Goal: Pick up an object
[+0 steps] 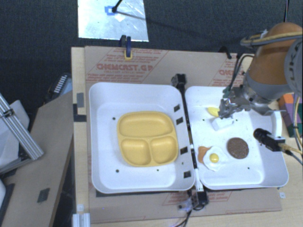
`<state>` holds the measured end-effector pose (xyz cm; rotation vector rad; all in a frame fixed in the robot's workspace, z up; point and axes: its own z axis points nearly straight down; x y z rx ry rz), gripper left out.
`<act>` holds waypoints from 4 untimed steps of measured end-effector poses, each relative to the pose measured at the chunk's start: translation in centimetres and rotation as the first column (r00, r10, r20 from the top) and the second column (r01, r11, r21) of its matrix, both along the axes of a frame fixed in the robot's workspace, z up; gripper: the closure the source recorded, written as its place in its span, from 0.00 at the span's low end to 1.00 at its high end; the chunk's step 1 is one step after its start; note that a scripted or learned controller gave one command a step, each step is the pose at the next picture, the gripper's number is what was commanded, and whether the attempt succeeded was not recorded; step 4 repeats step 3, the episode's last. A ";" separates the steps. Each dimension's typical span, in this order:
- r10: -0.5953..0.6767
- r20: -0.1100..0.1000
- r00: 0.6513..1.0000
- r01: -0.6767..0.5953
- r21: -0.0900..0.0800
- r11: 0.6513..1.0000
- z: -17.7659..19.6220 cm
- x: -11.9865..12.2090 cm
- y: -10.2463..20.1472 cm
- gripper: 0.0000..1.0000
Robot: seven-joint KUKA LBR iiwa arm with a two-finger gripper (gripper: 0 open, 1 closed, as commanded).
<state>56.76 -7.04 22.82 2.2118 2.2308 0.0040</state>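
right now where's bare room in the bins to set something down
Left bin: bare strips around the yellow tray, widest along its left and far walls. Right bin: bare near edge below the patty and egg. Crowded under the gripper.

This is a robotics lab, not a home. Two white bins (102, 126) sit on a cardboard-covered bench (156, 63), clamped at the back by a yellow clip (128, 48). Aluminium framing (19, 136) stands at the left, dark cloth (199, 13) hangs behind, and loose cables (191, 205) trail at the front.
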 end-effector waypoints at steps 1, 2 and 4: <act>0.003 0.000 1.000 -0.003 0.001 1.000 0.6 -0.5 6.2 1.00; 0.001 0.000 1.000 -0.001 0.000 1.000 0.7 -0.3 11.0 1.00; 0.000 -0.002 1.000 0.000 0.000 1.000 -0.3 -0.6 15.8 1.00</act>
